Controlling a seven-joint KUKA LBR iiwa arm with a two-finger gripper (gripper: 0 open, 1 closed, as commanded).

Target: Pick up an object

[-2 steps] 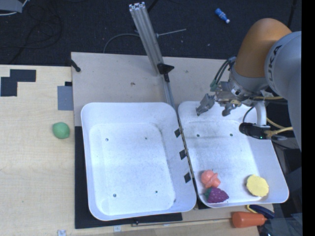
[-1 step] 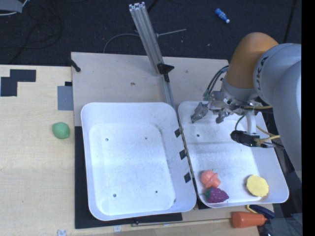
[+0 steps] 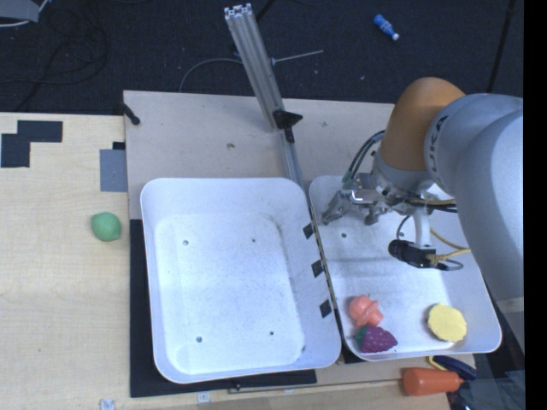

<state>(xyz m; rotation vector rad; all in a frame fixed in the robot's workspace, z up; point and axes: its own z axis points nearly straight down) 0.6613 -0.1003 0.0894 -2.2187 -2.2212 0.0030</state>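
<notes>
Count: one arm, two white bins, three objects inside the right bin, two objects outside the bins.

The bench is pale wood. A lighter board section carries both bins on a black mat. Beyond the far edge of the bench the floor is dark, with loose cables and a small blue item. A grey aluminium rail slants down from the floor area to the gap between the bins.

The arm is grey with an orange band above the wrist. It enters from the right and covers the far right portion of the right bin. The gripper sits over the far left corner of the right bin, near the divider. Its fingers spread apart, released, with nothing between them.

The left bin is the larger in view. Small dark specks mark its floor.

The right bin holds three objects along its near edge. A yellow round object lies near the right corner. An orange-pink object lies near the left corner, touching a purple grape-like object just in front of it. All three lie well apart from the gripper.

Outside the bins, an orange carrot-like object lies on the bench in front of the right bin. A green ball rests on the wood to the left of the left bin
</notes>
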